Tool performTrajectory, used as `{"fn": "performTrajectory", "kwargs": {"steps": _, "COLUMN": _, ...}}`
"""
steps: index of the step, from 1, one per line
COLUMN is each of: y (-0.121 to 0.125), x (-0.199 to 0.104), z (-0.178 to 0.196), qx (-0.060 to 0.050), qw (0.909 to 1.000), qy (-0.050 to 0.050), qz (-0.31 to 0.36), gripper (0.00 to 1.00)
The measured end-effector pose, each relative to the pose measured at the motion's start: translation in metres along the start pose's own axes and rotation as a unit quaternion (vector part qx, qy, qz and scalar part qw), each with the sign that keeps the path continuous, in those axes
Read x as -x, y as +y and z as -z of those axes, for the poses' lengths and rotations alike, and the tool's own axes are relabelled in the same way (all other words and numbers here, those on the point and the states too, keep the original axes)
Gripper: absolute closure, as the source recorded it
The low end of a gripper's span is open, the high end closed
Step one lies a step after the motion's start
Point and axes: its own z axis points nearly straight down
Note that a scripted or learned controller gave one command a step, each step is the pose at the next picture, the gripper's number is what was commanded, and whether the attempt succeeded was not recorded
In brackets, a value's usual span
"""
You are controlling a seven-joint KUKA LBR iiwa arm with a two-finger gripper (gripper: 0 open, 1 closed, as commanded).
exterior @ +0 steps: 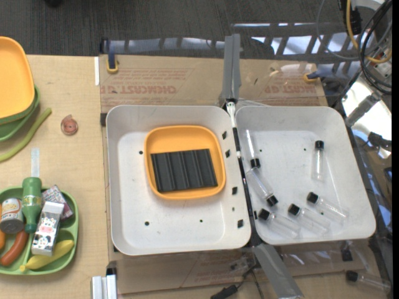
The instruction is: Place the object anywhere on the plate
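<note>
Gripper: state cannot be told, whether wide, narrow or holding anything; places below therefore given thing against thing.
Task object: dark ribbed slab [184, 170], lying flat, long side across the view.
Where the slab lies: on the orange plate [184, 134], within its rim, nearer the plate's front edge than its back edge.
Orange plate: squarish with rounded corners, resting flat in the left bin [131, 223], toward the back and middle of its floor, apart from every wall.
Left bin: shallow, white, small dark holes dotted over its floor, touching the right bin [293, 129] along the shared middle edge.
Right bin: shallow, white, holding clear tubes with black caps [318, 161].
Tubes: one alone toward the right wall, cap at the far end; two end to end along the left wall; the rest lying loosely together at the front of the bin, some crossing.
Cardboard sheet [168, 83]: flat under both bins, printed lettering upside down along the back.
Worktop [68, 161]: pale wood, left of the bins.
On the worktop, far left: stacked dishes [12, 80], orange over green, cut by the view's edge.
Near the stack: small pink round thing [70, 125], alone on bare wood.
Front left: green tray [62, 254] with toy foods, among them a green bottle [31, 198] and a small white carton [45, 226].
</note>
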Motion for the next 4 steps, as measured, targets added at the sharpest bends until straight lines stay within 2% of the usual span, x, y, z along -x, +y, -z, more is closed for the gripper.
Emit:
{"fn": "performTrajectory", "kwargs": {"steps": 1, "y": -0.014, "x": -0.004, "z": 0.012, "qx": 0.000, "qw": 0.9876, "qy": 0.002, "qz": 0.157, "gripper": 0.00}}
{"fn": "performTrajectory", "kwargs": {"steps": 2, "y": -0.005, "x": -0.016, "z": -0.049, "qx": 0.000, "qw": 0.9692, "qy": 0.001, "qz": 0.246, "gripper": 0.00}}
{"fn": "performTrajectory", "kwargs": {"steps": 3, "y": -0.005, "x": -0.016, "z": -0.007, "qx": 0.000, "qw": 0.9307, "qy": 0.001, "qz": 0.366, "gripper": 0.00}}
{"fn": "performTrajectory", "kwargs": {"steps": 4, "y": -0.006, "x": -0.016, "z": 0.039, "qx": -0.001, "qw": 0.9306, "qy": 0.001, "qz": 0.366, "gripper": 0.00}}
